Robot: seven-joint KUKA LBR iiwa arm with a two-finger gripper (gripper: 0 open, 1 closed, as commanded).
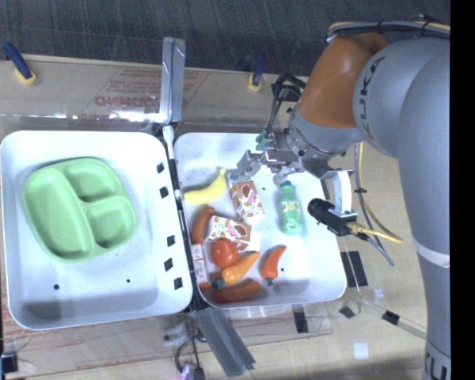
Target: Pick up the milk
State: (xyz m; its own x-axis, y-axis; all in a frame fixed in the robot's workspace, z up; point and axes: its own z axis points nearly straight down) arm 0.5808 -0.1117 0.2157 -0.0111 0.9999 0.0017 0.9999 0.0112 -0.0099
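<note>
The milk carton (248, 200), white with a red-brown print, lies in the right bin (326, 279) near its middle. A second carton with the same print (228, 230) lies just left and nearer the front. My gripper (265, 167) hangs over the back of the right bin, just behind the milk carton. Its fingers (245, 165) are spread open and nothing sits between them. The grey arm with its orange band (340, 77) reaches in from the right.
The right bin also holds a banana (206, 190), a green bottle (290, 209), a tomato (224, 252), a carrot (239, 270), a red pepper (273, 261) and sausages (201, 222). A green divided plate (79, 206) lies in the left bin (32, 307).
</note>
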